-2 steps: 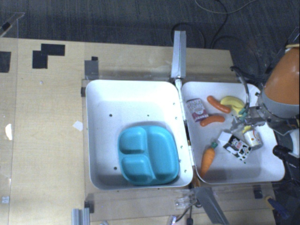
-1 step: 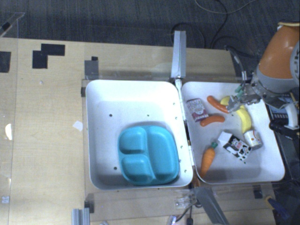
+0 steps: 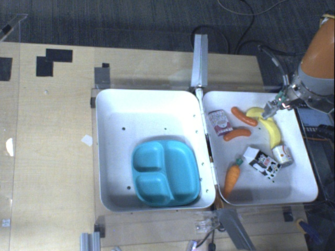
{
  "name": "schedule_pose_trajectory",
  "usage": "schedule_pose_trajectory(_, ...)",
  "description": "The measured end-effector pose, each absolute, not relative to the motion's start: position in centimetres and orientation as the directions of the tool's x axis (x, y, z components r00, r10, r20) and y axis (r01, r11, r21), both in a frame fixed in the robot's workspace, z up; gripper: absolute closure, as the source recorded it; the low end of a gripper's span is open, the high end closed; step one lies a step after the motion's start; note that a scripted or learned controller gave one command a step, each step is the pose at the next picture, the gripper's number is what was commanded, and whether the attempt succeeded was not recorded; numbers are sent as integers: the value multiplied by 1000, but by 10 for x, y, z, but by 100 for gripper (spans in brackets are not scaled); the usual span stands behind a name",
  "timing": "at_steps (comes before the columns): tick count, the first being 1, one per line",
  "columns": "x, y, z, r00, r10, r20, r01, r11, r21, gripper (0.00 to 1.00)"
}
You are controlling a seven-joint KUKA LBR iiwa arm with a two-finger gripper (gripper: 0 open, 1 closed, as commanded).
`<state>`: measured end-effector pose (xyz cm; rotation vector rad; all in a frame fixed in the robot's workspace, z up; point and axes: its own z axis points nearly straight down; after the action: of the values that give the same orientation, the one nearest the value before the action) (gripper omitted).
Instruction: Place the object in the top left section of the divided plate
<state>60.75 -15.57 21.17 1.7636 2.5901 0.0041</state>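
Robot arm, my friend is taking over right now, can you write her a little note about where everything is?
Gripper: over the right bin, at the banana's top end; whether it grips anything can't be told.
Plate: blue, in the left bin, nothing in its sections.
Right bin also holds two sausages, a carrot, a packet and two small cartons.
Done: nothing placed yet.
Left: grasp an object, carry it to the plate's top left section.

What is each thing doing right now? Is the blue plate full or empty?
divided plate: empty, flat in left bin.
banana: lying in right bin, under the gripper.
carrot: lying flat, untouched.
two sausages: lying apart from each other.
packet: lying flat.
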Motion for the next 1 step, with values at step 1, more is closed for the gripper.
schedule_pose_trajectory(1, 626, -139, 214, -233, 972, -4, 972, 233, 7, 100)
